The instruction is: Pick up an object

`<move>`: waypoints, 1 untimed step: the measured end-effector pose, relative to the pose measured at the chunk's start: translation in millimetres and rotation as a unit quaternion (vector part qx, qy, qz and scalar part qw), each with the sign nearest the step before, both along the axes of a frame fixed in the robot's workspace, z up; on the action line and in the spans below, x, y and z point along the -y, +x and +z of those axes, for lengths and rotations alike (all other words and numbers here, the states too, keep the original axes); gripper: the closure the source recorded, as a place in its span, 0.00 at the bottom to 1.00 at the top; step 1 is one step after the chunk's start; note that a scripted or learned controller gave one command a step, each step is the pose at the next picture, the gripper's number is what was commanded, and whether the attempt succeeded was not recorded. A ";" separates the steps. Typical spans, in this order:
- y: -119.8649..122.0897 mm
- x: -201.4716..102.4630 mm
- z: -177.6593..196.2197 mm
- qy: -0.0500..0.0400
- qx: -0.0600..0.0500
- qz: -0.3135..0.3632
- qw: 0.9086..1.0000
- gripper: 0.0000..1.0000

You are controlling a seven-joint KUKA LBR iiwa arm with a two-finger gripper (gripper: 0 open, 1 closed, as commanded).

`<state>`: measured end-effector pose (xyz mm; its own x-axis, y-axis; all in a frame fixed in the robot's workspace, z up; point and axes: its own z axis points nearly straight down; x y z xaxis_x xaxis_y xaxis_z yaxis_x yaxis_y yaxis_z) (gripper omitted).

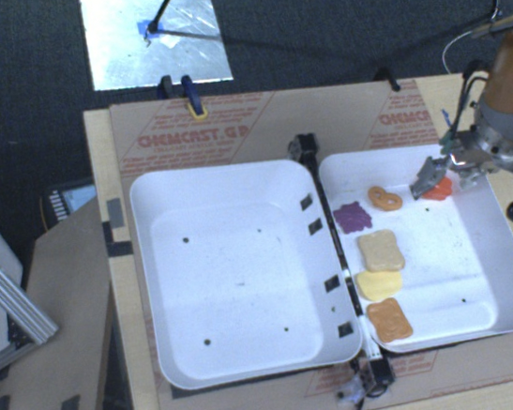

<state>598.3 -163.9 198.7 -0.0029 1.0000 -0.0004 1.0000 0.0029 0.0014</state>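
Watching gripper low over right bin, at its far edge, tip just beside red-orange piece. I judge that my target; can't tell whether it's gripped. Pretzel, purple piece, bread slice, yellow piece, orange-brown piece line bin's left side, well clear. Arm enters from right, wrist angled down-left.

We see a bench bearing a printed cardboard sheet, with two white bins side by side on it.
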 end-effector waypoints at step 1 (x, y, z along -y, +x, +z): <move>-6.3 -34.2 194.8 -0.002 0.010 0.003 1.000 0.00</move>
<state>592.0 -129.7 393.5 -0.0081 1.0000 -0.0038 0.9997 0.0082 0.0216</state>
